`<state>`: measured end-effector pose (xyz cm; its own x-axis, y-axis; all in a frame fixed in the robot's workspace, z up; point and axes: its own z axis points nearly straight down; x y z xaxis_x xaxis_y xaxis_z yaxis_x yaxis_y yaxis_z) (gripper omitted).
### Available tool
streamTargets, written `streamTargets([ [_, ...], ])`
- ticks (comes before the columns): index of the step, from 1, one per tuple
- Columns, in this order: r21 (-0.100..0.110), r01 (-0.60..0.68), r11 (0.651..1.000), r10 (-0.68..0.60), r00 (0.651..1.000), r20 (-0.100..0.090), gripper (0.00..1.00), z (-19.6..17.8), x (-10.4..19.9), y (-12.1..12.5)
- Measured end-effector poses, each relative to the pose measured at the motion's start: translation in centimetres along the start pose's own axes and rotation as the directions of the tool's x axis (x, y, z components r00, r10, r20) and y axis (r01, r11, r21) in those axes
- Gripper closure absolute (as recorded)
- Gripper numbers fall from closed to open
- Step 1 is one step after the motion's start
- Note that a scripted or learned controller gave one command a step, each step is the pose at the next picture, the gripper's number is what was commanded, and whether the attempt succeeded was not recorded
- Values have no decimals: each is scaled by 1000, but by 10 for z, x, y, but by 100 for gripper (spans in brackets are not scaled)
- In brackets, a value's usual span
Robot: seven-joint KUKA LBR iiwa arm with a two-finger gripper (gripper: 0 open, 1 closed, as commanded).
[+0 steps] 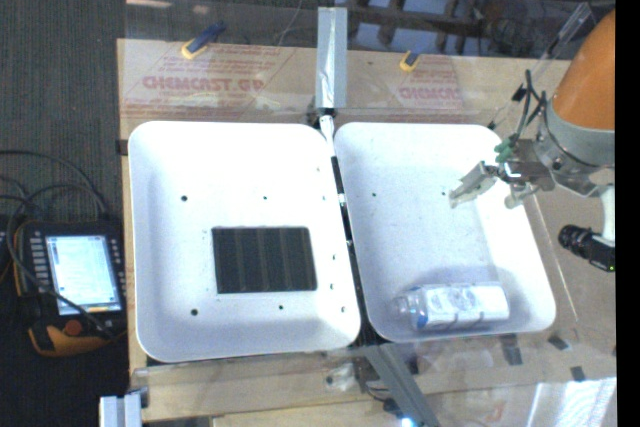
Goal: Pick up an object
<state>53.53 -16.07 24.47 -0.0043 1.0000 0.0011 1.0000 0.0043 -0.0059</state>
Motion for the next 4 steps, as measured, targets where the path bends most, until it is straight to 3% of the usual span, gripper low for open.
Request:
streamTargets([
  [1,-1,-231,973,231,973,3,0,-78,-26,-51],
  [2,-2,-272,962,272,962,4,0,-150,-31,-50],
  [3,-2,-401,916,401,916,4,0,-187,-39,-48],
  [4,-1,-549,836,549,836,3,0,-187,-53,-50],
])
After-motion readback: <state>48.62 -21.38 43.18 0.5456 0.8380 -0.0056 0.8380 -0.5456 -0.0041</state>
